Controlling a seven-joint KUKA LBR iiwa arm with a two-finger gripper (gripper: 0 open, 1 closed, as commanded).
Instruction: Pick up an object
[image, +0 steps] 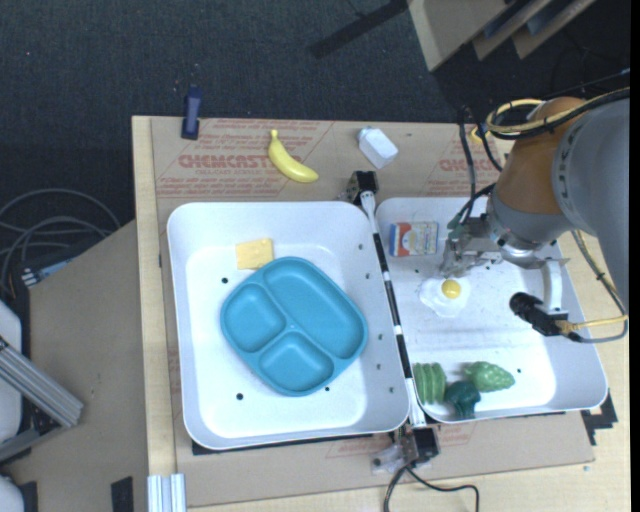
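The gripper (462, 252) is seen in the right bin (585, 372), right of frame centre, and the fried egg (446, 293) (a toy, by its look) lies just below it and slightly toward the left. Whether anything is held, or how far the jaws stand apart, cannot be told. A short descent toward lower left is judged to be needed. The egg's outline is roundish, so no long axis is offered.

The brown board (230, 160) under the bins has red letters — they say "CHEMCAST". More red words sit on its right side — too small to read.
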